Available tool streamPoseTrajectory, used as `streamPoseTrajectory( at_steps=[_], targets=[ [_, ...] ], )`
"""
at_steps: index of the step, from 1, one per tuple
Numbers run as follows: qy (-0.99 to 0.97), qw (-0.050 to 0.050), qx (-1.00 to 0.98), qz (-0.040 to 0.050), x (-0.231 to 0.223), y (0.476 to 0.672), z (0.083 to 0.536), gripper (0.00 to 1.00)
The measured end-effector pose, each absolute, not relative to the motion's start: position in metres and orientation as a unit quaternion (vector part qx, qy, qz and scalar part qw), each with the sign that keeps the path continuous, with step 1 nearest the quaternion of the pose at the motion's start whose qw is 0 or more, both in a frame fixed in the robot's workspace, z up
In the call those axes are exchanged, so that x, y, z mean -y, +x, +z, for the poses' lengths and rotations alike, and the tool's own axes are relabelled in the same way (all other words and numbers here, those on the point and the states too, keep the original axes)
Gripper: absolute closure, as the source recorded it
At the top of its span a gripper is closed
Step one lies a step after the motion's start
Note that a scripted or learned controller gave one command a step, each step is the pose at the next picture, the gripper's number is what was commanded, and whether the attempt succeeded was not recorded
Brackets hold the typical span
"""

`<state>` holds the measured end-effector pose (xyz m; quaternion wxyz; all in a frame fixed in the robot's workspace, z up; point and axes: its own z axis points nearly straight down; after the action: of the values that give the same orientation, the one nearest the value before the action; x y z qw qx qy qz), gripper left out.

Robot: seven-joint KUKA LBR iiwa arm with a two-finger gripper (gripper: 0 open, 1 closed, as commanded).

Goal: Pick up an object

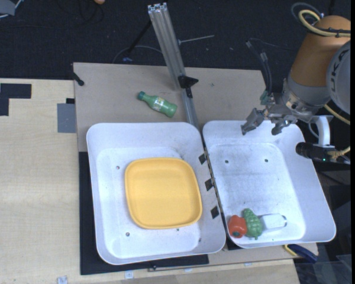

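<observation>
A red, green and white object (253, 224) lies at the near edge of the right bin (254, 176). A yellow square plate (163, 191) lies flat in the left bin (106, 158). My gripper (263, 123) hangs over the far edge of the right bin, open, with nothing between its two dark fingers. It is well away from the small objects at the bin's near side.
A green bottle (157, 103) lies on its side on the bench behind the left bin. A slanted metal rail (173, 46) rises from between the bins toward the back. Black clips (209, 184) join the two bins.
</observation>
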<state>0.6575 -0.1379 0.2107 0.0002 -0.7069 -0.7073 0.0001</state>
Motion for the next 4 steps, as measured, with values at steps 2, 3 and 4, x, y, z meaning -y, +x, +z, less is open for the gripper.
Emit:
streamPoseTrajectory(
  at_steps=[2, 3, 4],
  targets=[
    [-0.707, 0.002, 0.708, 0.0018, 0.126, 0.648, 0.093, 0.0],
    [-0.707, 0.0, 0.707, 0.0003, 0.126, 0.648, 0.091, 0.0],
    [-0.707, 0.0, 0.707, 0.0003, 0.126, 0.648, 0.101, 1.0]
  ],
)
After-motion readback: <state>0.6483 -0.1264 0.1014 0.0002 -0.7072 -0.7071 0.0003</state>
